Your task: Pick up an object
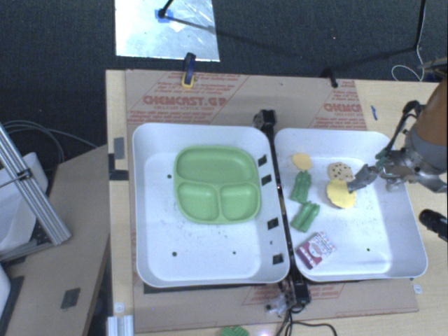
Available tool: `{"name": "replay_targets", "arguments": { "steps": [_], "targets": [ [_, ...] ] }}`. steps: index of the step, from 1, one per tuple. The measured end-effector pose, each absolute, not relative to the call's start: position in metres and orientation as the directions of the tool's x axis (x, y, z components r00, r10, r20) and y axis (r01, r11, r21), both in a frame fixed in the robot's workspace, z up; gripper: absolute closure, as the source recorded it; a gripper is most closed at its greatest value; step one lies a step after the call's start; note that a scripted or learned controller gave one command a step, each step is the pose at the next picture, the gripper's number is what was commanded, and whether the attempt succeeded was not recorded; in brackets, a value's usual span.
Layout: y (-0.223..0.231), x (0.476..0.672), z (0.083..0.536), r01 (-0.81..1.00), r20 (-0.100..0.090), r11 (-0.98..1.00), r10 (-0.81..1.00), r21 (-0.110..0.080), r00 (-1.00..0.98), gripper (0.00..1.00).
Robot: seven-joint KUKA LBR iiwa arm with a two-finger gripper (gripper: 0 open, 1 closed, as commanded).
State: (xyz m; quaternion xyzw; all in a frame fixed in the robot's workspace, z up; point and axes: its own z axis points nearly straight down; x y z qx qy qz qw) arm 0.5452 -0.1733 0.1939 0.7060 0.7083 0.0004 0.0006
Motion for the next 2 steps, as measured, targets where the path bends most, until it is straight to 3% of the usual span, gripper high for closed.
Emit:
{"name": "replay_targets", "arguments": {
  "steps": [1, 2],
  "targets": [
    [-0.168, 0.587, 0.079, 1.0, 0.0, 0.007, 1.0, 0.0, -0.007, 0.0],
    [-0.169, 0.587, 0.096, 1.0, -0.001, 0.006, 1.0, 0.005, -0.006, 1.0]
  ]
}}
